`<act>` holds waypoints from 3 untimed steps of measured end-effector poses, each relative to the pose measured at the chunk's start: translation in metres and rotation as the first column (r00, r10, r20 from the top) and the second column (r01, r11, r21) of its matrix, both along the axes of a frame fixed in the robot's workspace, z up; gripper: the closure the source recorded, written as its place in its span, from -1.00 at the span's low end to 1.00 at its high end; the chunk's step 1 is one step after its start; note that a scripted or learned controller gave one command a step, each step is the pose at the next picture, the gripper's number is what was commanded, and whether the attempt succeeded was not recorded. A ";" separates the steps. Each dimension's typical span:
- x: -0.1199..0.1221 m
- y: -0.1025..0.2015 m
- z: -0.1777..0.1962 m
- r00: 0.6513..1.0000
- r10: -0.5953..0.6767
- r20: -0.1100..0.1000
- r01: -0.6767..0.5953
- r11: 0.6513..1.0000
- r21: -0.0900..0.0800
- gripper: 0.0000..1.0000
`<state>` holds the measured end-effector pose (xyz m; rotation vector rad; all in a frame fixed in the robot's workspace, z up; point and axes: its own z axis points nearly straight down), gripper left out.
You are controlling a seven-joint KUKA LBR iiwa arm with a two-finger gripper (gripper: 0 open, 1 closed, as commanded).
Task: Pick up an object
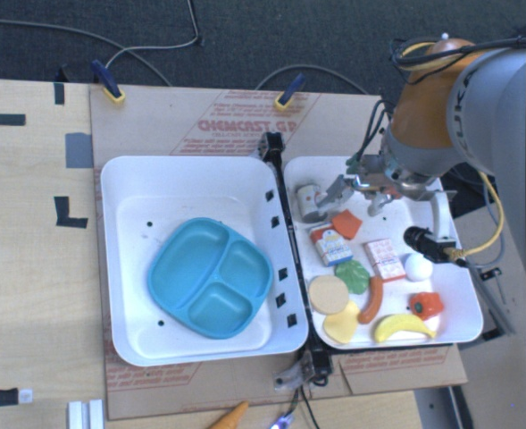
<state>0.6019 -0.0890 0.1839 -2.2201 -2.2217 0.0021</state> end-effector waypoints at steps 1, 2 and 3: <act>0.001 0.008 0.011 1.000 0.001 0.001 -0.001 1.000 0.001 -1.00; 0.000 0.009 0.000 1.000 0.000 -0.001 0.000 1.000 0.000 -1.00; -0.016 0.024 0.000 1.000 0.001 0.000 -0.001 1.000 0.000 -1.00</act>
